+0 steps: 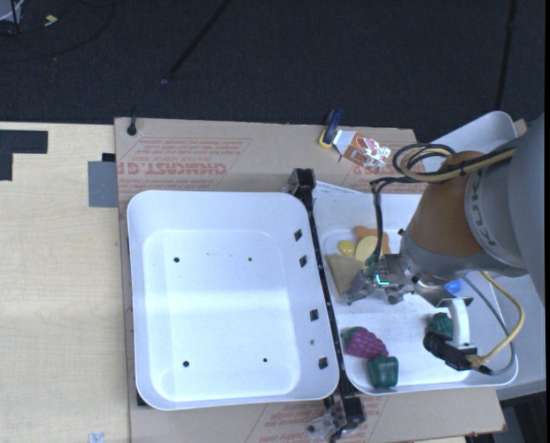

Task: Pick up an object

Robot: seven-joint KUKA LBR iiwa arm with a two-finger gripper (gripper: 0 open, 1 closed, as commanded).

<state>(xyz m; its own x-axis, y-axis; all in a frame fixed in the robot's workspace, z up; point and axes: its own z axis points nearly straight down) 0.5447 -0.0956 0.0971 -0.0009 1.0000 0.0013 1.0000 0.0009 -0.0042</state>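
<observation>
Reaching in from 3 o'clock, the arm (473, 215) bends over the right bin (413, 388), with the gripper (372, 286) low near that bin's middle. Grip state: cannot tell, since the tip is a small dark blur with a green light on it.

A tan wedge (341, 270) lies just at 9 o'clock of the gripper, perhaps touching it. A yellow piece (347, 246) and an orange piece (368, 244) sit side by side at 11 to 12 o'clock of the gripper, close to it. A purple bunch (364, 343) sits at 6 o'clock, apart from the gripper. A green pepper (382, 370) lies just beyond the bunch toward 5 o'clock, near the bin's rim. Another green item (438, 322) is at 4 o'clock.

The left bin (141, 247) stands at 9 o'clock, right beside the right bin.
</observation>
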